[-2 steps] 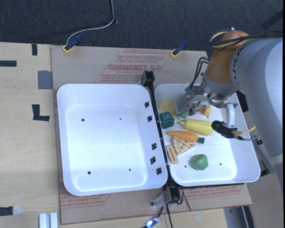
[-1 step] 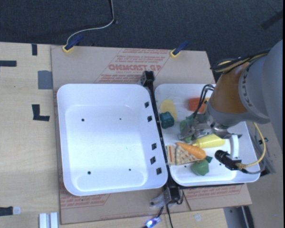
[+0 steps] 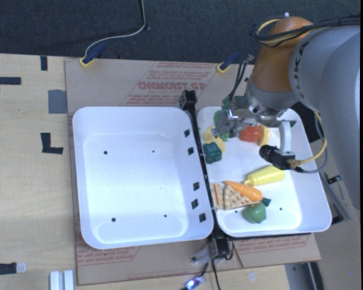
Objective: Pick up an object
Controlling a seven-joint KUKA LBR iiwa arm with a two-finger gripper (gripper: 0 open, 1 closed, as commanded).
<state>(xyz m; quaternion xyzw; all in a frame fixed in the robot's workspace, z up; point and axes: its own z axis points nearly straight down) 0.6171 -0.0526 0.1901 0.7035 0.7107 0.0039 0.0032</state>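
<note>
Reaching into the right bin, the gripper sits low over crowded toys near the far-left corner.

How far it is open, and whether it has anything, I cannot tell (the wrist hides it). A green piece, a yellow block and a red piece lie packed together beneath; a close here could catch two, or nudge one against the bin wall and miss.
</note>
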